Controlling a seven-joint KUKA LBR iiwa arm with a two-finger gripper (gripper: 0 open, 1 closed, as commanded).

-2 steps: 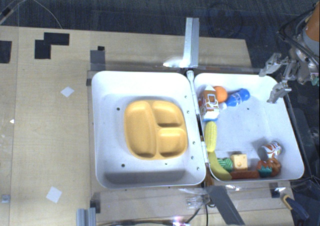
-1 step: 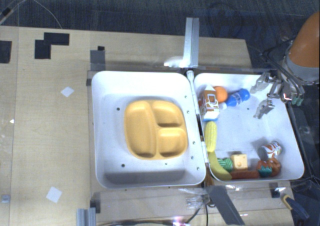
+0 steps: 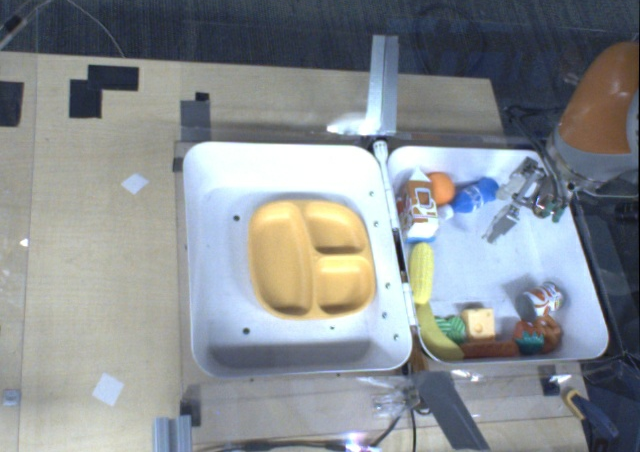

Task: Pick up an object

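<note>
Two shallow white plastic bins are seen side by side on the wooden bench: the left bin (image 3: 200, 240) carries a yellow divided tray (image 3: 308, 257) at its middle, and the right bin (image 3: 590, 280) carries the loose objects. The two-finger gripper (image 3: 505, 220) is held inside the right bin near its far right corner, above bare white floor. Its fingers (image 3: 497, 230) are seen spread apart, with nothing between them, so nothing is held.

No object has been lifted, as far as can be judged; the pick is not yet done. The closest candidates are found toward the far left of the right bin: a small blue round object (image 3: 478, 194) just beside the gripper, an orange ball (image 3: 441, 186) and a white-and-brown carton (image 3: 420, 210) against the left wall. A yellow corn cob (image 3: 422, 272) and a yellow banana (image 3: 436, 332) are laid along that wall, and a green item (image 3: 455, 326), a tan block (image 3: 480, 322) and a brown-and-white toy (image 3: 540, 315) are gathered along the near edge. A choice of target, a descent and a closing of the jaws are all judged to remain.
</note>
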